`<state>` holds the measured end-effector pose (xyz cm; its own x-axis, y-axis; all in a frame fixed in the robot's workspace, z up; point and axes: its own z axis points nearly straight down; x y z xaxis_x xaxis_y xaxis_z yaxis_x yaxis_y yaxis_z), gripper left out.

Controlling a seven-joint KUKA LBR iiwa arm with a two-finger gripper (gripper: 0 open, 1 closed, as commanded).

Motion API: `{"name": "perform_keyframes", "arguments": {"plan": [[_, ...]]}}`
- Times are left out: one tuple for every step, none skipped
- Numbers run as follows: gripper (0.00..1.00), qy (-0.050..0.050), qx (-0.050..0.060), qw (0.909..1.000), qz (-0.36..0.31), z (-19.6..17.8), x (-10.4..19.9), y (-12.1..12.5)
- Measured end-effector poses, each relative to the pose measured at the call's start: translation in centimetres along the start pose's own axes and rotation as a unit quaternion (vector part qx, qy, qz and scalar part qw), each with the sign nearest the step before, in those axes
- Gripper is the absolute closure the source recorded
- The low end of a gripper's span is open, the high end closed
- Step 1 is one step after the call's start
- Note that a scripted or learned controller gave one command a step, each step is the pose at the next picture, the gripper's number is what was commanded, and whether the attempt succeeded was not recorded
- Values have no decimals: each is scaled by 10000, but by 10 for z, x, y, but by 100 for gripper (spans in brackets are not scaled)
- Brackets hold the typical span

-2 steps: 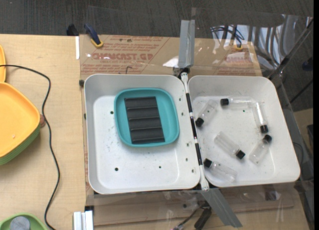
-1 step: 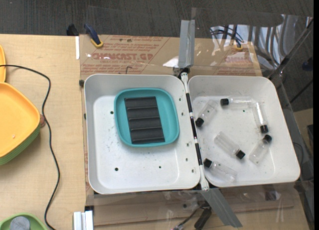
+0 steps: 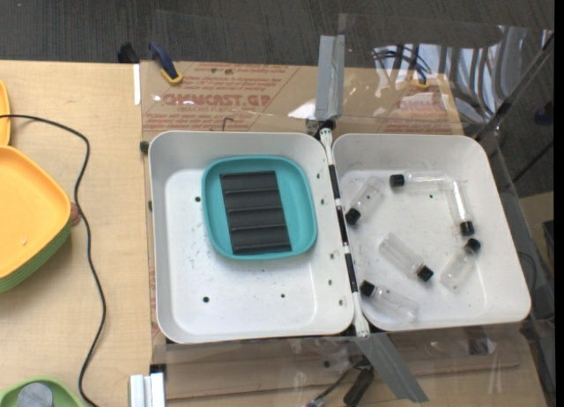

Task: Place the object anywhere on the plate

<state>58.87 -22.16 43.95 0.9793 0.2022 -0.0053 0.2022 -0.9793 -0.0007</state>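
Two white bins sit side by side on the table (image 3: 106, 326). In the left bin (image 3: 167, 255) lies a teal plate (image 3: 214, 213), square with rounded corners, set toward the bin's far half. A dark ribbed pad (image 3: 256, 211) covers the plate's middle. No vial lies on the plate.

The task's things, clear vials with black caps, are all in the right bin (image 3: 504, 220), scattered on its floor and apart from the plate. One vial (image 3: 404, 254) lies near the bin's middle, its cap pointing toward the near right. Another (image 3: 459, 205) lies along the right side. A third (image 3: 363, 200) rests close to the wall shared with the left bin. A fourth (image 3: 386, 301) lies in the near left corner. A fifth (image 3: 458, 264) sits just beside the right-side one's cap.

Whether the hand is spread or pressed together cannot be told.

On the table to the left are a yellow dish (image 3: 31, 220) and a black cable (image 3: 88, 220). Brown cardboard (image 3: 229, 97) lies behind the bins.
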Motion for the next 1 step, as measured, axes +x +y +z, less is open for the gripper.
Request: {"name": "perform_keyframes", "arguments": {"plan": [[0,4,-1,10000,-4,-1,2,0]]}}
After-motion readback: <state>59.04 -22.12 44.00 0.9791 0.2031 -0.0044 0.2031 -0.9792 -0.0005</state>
